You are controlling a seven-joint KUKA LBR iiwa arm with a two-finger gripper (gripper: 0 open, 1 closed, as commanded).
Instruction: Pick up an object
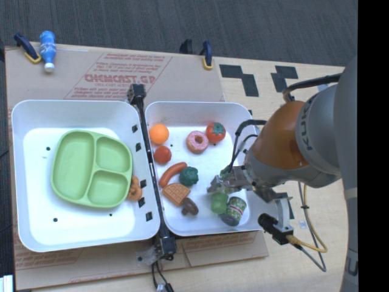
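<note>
My pincer (222,185) low in the right bin's (182,111) near right corner.

It sits just above a green toy (219,203) and a small can (235,208), perhaps touching them; my wrist hides whether it is spread or closed. The green divided plate (91,169) lies in the left bin (30,117).

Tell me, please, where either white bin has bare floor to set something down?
Left white bin: bare floor beside and below the green divided plate. Right white bin: a bare strip behind the pink doughnut; crowded near the gripper.
</note>
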